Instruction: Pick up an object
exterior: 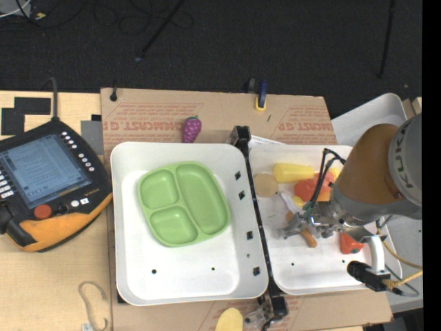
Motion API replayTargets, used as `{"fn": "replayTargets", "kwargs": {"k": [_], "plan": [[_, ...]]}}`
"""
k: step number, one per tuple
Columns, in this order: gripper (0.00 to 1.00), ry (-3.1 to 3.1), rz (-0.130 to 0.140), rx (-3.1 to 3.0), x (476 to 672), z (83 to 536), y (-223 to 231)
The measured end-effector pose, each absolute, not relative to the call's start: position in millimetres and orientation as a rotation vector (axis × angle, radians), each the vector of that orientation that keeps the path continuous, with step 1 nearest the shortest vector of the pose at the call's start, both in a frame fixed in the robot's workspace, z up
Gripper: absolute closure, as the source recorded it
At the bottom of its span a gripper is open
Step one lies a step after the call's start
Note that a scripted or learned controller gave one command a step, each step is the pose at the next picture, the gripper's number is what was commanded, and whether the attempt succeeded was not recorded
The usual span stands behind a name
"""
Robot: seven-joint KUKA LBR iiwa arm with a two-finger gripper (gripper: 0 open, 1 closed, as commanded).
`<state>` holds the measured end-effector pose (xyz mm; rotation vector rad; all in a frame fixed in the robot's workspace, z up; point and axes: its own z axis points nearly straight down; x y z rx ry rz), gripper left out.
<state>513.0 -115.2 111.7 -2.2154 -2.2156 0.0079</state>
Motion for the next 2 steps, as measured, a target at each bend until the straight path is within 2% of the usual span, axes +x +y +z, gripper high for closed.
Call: {"fn": "replayTargets", "kwargs": {"k": [1, 2], "plan": [[0.00, -2.220, 0.003, -2.217, 512.5, 86, -113], [1.00, -2.210, 0.002, -2.227, 512.4, 98, -115]]}}
